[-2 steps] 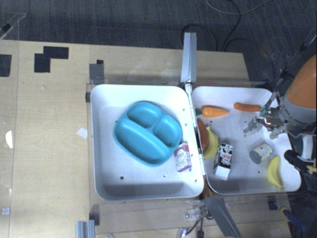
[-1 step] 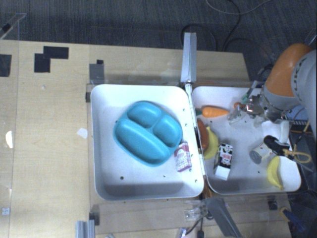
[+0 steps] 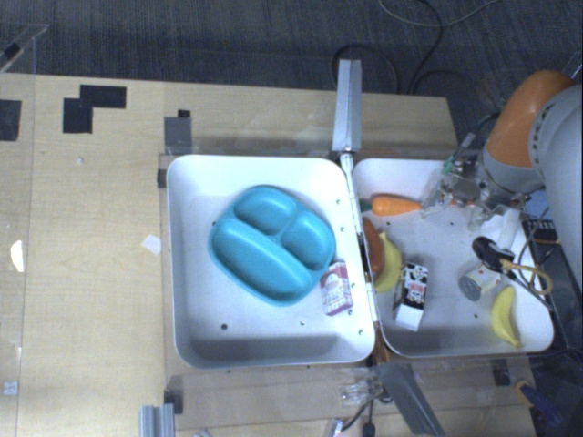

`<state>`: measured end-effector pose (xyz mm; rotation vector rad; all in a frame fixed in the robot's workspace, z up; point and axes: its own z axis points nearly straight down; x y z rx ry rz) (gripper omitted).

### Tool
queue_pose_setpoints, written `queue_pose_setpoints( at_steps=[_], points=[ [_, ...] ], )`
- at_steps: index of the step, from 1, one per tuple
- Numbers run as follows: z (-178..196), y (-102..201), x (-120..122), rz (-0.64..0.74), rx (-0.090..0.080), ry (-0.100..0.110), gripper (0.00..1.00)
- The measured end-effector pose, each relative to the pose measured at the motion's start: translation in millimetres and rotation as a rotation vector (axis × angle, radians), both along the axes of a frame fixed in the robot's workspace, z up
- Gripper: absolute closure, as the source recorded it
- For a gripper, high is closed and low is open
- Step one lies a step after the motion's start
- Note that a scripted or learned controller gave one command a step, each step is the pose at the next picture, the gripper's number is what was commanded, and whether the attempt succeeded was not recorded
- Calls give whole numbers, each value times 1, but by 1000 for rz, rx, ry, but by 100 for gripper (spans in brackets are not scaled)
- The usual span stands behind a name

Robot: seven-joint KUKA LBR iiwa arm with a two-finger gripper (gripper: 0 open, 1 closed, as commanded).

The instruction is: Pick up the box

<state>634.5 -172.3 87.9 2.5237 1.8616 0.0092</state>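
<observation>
Camera view, box [image 3: 412, 295] in right bin [image 3: 537, 340], w/ bananas [image 3: 504, 315]

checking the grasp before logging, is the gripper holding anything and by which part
Cannot be told. The gripper sits over the right bin's far edge near the carrot; the box lies apart, untouched.
</observation>
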Motion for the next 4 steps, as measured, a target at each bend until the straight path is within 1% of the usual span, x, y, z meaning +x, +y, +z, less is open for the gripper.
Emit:
queue_pose_setpoints(
  at_steps=[1, 2, 3, 4],
  points=[
    [13, 2, 3, 8, -2, -7, 100],
    [13, 2, 3, 8, -2, -7, 0],
    [26, 3, 5, 14, -4, -14, 100],
    [0, 28, 23, -138, 1, 0, 100]
  ],
)
